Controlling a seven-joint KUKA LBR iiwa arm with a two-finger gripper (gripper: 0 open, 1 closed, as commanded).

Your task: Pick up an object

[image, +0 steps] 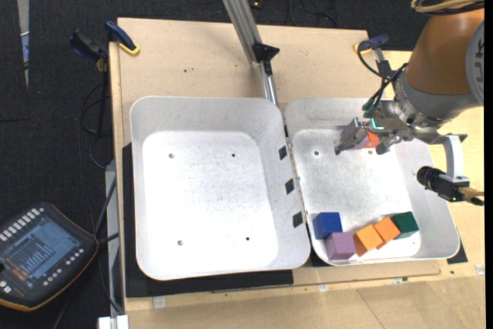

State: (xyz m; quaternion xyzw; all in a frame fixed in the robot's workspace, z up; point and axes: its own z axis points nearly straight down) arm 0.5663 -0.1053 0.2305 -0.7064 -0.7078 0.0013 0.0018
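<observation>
Pale wooden surface [192, 50] carries two white bins; in the right bin [370, 181], the gripper [368, 139] hovers at upper right, jaws seemingly closed on an orange-red block [373, 140] (lift apparently underway). Four blocks [362, 233] remain at lower right.

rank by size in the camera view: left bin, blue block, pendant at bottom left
1. left bin, largest by far
2. pendant
3. blue block, smallest

The pendant lies nearer the camera, so it may look bigger than it is.
</observation>
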